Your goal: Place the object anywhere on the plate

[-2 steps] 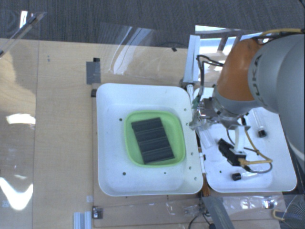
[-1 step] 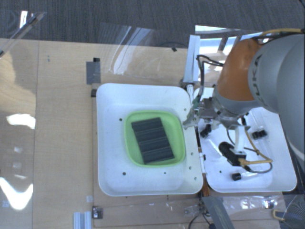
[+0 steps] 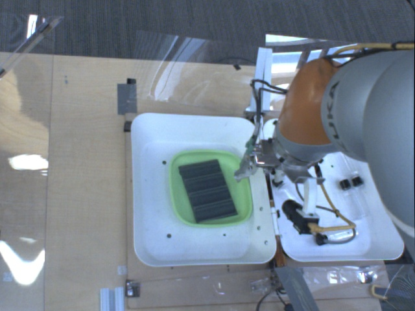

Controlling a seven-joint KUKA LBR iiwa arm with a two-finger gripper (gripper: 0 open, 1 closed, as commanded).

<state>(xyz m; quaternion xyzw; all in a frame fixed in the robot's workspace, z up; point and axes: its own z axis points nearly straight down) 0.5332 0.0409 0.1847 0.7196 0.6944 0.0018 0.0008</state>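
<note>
You see the dark grey ribbed rectangular block (image 3: 207, 191) lying flat on the green square plate (image 3: 244, 203) in the left white bin (image 3: 146, 238). The gripper (image 3: 248, 166) hangs at the plate's right rim; how far it is open, you cannot tell.

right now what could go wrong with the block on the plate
1. The gripper hangs at the green plate's right rim; a sideways move could shove the plate or the dark ridged block on it.
2. The block's lower end lies near the rim, so a knock might slide it off.
</note>
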